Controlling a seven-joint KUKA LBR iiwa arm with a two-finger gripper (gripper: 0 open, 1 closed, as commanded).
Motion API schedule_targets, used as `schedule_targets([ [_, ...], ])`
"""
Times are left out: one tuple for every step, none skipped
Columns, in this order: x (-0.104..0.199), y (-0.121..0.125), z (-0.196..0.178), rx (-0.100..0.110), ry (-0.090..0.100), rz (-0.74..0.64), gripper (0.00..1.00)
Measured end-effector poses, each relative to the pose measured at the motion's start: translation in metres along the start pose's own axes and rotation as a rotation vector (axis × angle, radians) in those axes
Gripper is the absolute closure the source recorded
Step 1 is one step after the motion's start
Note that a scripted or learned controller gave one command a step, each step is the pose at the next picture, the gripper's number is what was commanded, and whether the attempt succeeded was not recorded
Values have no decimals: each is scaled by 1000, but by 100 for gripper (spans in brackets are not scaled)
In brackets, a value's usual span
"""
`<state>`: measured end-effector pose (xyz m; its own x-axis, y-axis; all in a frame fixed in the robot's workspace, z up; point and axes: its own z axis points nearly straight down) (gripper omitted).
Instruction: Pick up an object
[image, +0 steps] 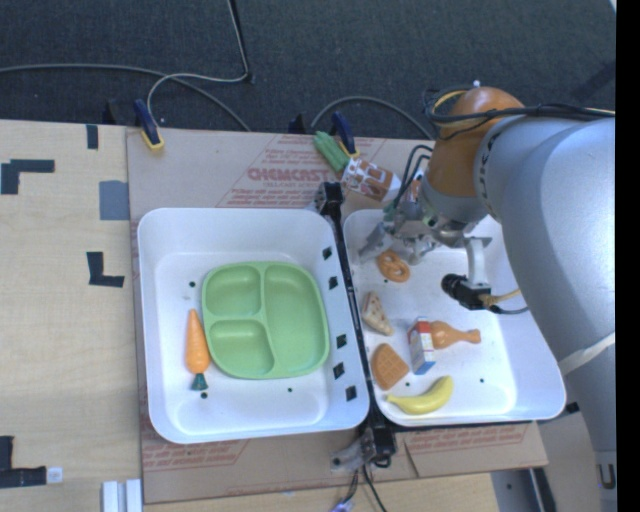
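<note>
Gripper (403, 238): hanging low over the right bin's far corner; finger spacing impossible to tell.
Right bin (520, 395): holding a pretzel (393, 267) just below the gripper, a banana (421, 397), a cracker (388, 365).
Left bin (160, 300): holding a green plate (265, 320), a carrot (196, 343).
Cardboard (230, 175): showing red "CHEMCAST".

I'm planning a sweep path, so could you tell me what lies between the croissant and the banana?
In the camera view, between the croissant and the banana lie a wedge-shaped piece and a square cracker.
</note>
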<state>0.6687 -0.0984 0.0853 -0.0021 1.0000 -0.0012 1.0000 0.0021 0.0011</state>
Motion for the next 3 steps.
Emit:
schedule_targets([
  [0,0,0,0,-1,0,0],
  [1,0,-10,0,-1,-1,100],
  [57,-64,-100,2,2,-1,100],
])
